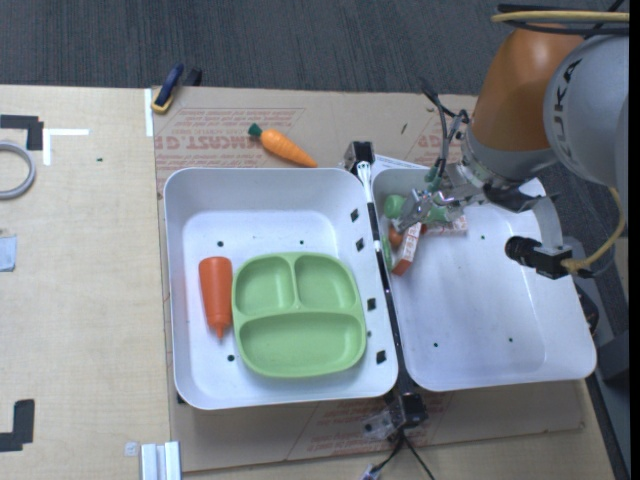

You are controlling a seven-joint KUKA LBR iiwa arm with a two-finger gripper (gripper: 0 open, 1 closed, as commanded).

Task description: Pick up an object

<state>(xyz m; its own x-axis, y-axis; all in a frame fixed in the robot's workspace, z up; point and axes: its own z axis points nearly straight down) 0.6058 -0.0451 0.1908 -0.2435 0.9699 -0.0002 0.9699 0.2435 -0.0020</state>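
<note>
- The desk [80, 318] carried a sheet of cardboard [230, 118], and two shallow white bins sat side by side on it.
- The grey arm [590, 88] with its orange band [520, 78] reached in from the right over the far corner of the right bin [500, 308].
- The left bin [200, 208] held a green divided plate [298, 314] lying flat near its middle.
- An orange cylinder-like object [216, 292] lay just beside the plate's left edge, lengthwise along the bin.
- The gripper [432, 204] hung low over the right bin's far-left corner; whether it was released or clenched could not be told.
- Just beside the gripper lay a small cluster: a green piece [396, 206] and a reddish, elongated object [407, 246] close to the bin's left wall.
- A toy carrot [283, 146] with a green tip rested on the cardboard beyond the left bin, outside both bins.
- A small blue and yellow object [167, 87] lay at the cardboard's far-left corner.
</note>
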